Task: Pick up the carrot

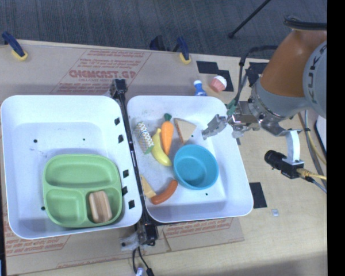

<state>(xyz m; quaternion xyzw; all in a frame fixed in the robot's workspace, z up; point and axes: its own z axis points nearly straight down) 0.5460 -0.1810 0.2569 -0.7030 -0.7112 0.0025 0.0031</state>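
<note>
Right bin [233, 188] holds carrot [168, 137] beside blue bowl [195, 166]; gripper [214, 127] hovers nearby, fingers' state unclear

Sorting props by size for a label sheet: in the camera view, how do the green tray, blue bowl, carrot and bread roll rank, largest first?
1. green tray
2. blue bowl
3. carrot and bread roll: they look too alike to rank; the carrot is longer but thinner.

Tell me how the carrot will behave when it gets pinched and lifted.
The carrot looks like smooth, rigid toy plastic, so probably stiff, light and a bit slippery. Its round, tapered body may roll or squirt sideways. It lies against the banana, which may get nudged by the pincer.
</note>
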